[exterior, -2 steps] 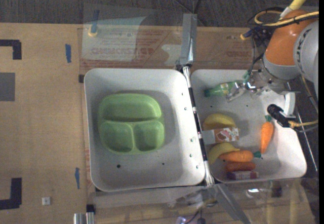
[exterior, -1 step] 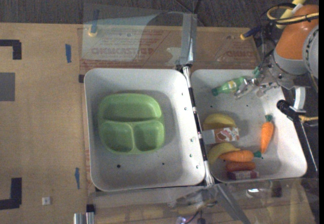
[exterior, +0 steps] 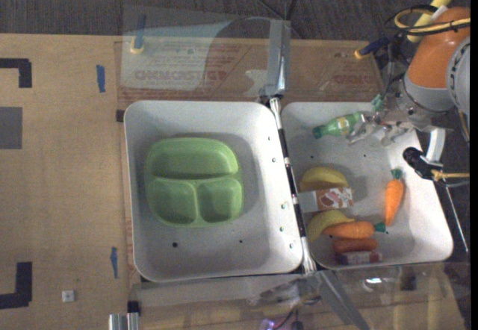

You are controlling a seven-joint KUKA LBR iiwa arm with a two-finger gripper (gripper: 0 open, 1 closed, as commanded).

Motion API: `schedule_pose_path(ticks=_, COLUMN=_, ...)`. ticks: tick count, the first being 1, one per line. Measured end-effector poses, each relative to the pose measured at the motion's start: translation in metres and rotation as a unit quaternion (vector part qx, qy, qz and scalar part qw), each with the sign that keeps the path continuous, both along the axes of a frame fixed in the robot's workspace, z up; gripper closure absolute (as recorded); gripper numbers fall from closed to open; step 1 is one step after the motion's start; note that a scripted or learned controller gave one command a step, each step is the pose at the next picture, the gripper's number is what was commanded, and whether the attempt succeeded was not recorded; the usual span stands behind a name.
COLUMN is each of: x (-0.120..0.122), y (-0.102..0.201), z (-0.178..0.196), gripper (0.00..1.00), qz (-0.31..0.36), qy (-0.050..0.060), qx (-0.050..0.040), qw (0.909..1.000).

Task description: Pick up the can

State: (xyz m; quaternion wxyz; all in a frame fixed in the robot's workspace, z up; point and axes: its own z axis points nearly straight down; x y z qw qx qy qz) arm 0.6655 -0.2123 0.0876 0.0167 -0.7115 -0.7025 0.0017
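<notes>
1. Reaching in from the right with the grey arm (exterior: 441, 60), and hanging the gripper (exterior: 371, 128) over the far part of the right bin (exterior: 437, 246).
2. Sitting just beside the right end of a green bottle (exterior: 336, 125), which lies on its side near the bin's far wall.
3. Cannot tell whether released or clenched: too blurred and cluttered at the tip.
4. Lying on its side by the right bin's left wall, the can (exterior: 332, 197), red and white, tucked between two yellow bananas (exterior: 323, 175), well apart from the gripper.
5. Resting to the right of the can, one carrot (exterior: 393, 201); nearer the front, another carrot (exterior: 351, 230) across the lower banana.
6. Holding a green divided plate (exterior: 194, 181), the left bin (exterior: 149, 246).
</notes>
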Motion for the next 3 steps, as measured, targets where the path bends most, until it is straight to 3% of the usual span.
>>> schedule_pose_path(ticks=1, x=-0.004, y=0.015, z=-0.001, gripper=0.00, qz=-0.007, qy=-0.004, qx=-0.0128, qw=0.9999)
schedule_pose_path(ticks=2, x=-0.005, y=0.044, z=-0.002, gripper=0.00, qz=-0.011, qy=-0.003, qx=-0.0151, qw=0.9998)
schedule_pose_path(ticks=3, x=0.001, y=0.065, z=0.017, gripper=0.00, qz=0.048, qy=-0.013, qx=-0.0103, qw=0.9987)
